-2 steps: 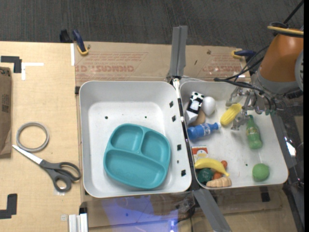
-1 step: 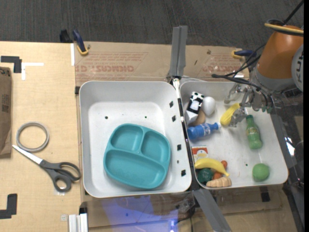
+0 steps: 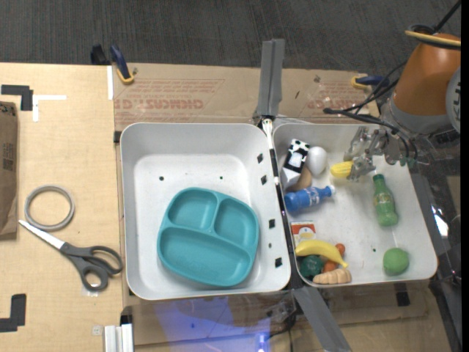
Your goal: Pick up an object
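My gripper hangs low over the back of the right bin, under the orange-banded wrist. A small yellow toy lies right at its tip, touching or nearly touching it; whether it is gripped cannot be made out. Just right of the gripper a green bottle lies on the bin floor. To the left are a black-and-white toy, a white egg shape and a blue bottle.
A green ball, a banana, a carrot-like piece and a small card lie at the right bin's front. The left bin holds a teal divided plate. Scissors and a tape ring lie outside on the left.
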Controlling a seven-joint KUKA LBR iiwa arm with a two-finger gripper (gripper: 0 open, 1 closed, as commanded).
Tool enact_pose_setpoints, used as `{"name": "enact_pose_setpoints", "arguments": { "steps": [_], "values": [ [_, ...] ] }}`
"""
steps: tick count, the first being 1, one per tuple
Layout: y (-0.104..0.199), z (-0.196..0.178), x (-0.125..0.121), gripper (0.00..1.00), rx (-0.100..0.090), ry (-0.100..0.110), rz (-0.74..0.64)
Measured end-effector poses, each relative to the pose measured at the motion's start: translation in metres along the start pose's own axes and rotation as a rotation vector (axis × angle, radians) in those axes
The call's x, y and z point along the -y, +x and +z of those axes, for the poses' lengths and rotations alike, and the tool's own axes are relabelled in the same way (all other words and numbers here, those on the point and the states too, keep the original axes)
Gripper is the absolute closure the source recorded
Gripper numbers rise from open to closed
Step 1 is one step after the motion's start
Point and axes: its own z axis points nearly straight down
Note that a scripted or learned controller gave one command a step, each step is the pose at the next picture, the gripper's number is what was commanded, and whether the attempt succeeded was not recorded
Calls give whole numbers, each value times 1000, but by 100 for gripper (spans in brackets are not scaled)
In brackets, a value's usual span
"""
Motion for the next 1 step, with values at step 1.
{"name": "enact_pose_setpoints", "arguments": {
  "steps": [1],
  "values": [
    [0,0,0,0,0,0,0]
  ]
}}
